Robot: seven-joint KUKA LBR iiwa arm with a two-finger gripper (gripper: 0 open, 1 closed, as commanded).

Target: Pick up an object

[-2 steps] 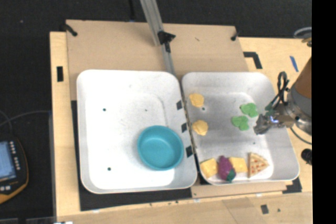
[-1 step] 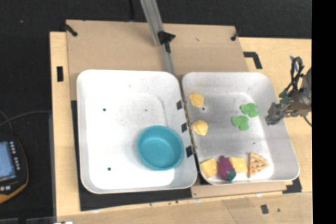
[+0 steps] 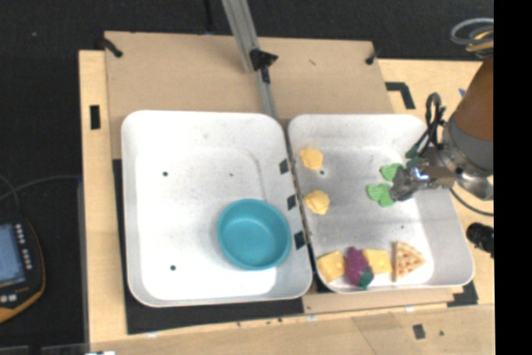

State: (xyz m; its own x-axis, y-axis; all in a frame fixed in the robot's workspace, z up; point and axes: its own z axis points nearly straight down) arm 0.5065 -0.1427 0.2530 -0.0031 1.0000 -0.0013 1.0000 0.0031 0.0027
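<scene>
while the arm (image 3: 474, 125) reaches in from the right, its claw (image 3: 405, 182) is low over the right bin (image 3: 357, 133), right at a green toy (image 3: 383, 185). the green toy has two bits, one up near the claw tip and one lower down to the left. the claw touches it or is just beside it, but it is too small and dark to say more. i cannot tell if the claw is apart or together, and i cannot see the toy held in it.

more toys lie in that bin. two yellow lumps (image 3: 312, 179) sit near its left wall, one above the other. along the bottom edge there is a yellow block (image 3: 331, 265), a purple toy (image 3: 356, 264) touching another yellow piece (image 3: 377, 261), and a pizza slice (image 3: 406, 259) at the far right.

the left bin (image 3: 166, 145) has a blue bowl (image 3: 253, 233) in it, near its right wall and low down.

i think the task is about half way. the arm is at a toy, most likely the green one. the grab and the lift are not yet done, as far as i can see, since the green toy looks like it lies on the bin floor. what is left is to close on it and raise it up.
</scene>
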